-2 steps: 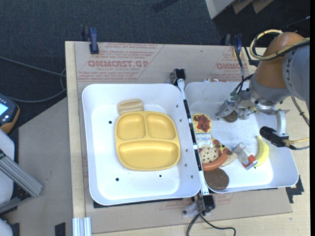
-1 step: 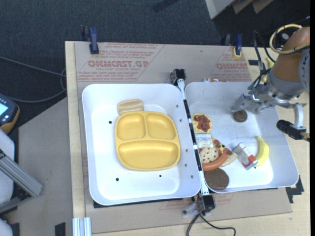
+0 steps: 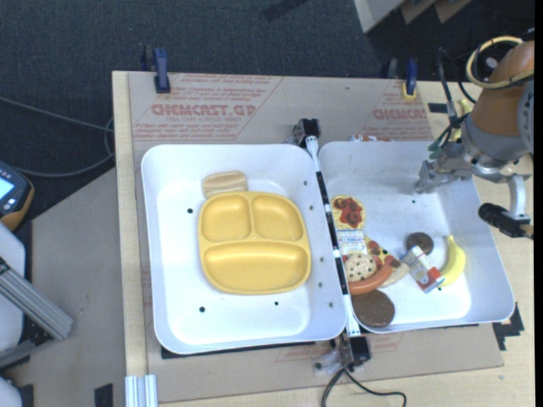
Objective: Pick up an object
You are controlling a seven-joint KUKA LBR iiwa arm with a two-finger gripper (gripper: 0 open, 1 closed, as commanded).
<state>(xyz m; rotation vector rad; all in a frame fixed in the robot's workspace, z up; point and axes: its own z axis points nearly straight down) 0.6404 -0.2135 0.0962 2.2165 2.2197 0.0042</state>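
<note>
My gripper (image 3: 431,175) hangs over the back right part of the right bin (image 3: 390,155), above bare white floor, with no object under it. The objects lie towards the bin's front. A pizza slice (image 3: 348,212) and a small printed card (image 3: 351,244) sit by the left wall. In front of them are a cookie (image 3: 360,266), a hot dog (image 3: 378,278) and a dark brown disc (image 3: 374,309). A brown ring (image 3: 417,245), a small grey and red piece (image 3: 424,273) and a yellow banana (image 3: 455,261) lie to the right.
The left bin (image 3: 170,227) holds a yellow divided plate (image 3: 253,242) with a tan bread slice (image 3: 224,182) behind it. A ridge with black clamps (image 3: 322,219) separates the bins. The arm's orange band (image 3: 509,66) and cables rise at the right.
</note>
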